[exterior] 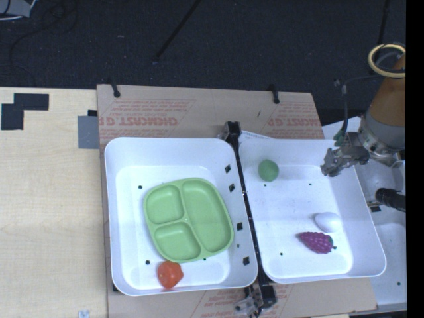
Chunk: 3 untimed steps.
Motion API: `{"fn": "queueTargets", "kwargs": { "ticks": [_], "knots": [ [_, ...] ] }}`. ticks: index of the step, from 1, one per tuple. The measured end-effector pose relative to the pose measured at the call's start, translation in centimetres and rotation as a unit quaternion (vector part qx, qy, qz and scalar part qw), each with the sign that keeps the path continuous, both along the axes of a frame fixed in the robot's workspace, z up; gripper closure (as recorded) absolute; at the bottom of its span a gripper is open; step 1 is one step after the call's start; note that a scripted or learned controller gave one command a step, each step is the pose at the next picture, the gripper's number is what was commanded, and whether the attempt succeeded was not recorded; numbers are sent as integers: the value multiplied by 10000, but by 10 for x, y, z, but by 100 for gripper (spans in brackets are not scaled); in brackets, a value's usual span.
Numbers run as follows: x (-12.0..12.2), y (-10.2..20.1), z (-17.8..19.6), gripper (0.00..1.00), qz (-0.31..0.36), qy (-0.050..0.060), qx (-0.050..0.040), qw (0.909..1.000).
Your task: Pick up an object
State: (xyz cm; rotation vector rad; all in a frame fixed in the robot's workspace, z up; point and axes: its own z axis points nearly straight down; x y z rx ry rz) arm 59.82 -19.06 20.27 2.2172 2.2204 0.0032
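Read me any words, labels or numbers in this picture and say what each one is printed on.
Red print on the cardboard sheet behind the bins, two patches: upside down and too blurred to read for certain.
Red print on the cardboard's front edge: too blurred to read.
No print visible elsewhere.

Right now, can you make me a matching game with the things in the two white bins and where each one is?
Things:
1. green divided plate
2. green ball
3. purple grapes
4. red-orange toy

Places:
A. right bin, far end, by the middle divider
B. left bin, near edge, just below the plate
C. right bin, near end, beside a white egg-shaped thing
D. left bin, middle

Pairs: 1-D, 2-A, 3-C, 4-B
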Motion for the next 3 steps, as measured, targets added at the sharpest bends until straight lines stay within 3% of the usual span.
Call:
{"fn": "queueTargets", "kwargs": {
  "ticks": [2,3],
  "knots": [
    [4,0,96,100,1,2,0,10000],
    [0,62,84,100,17,38,20,10000]
  ]
}}
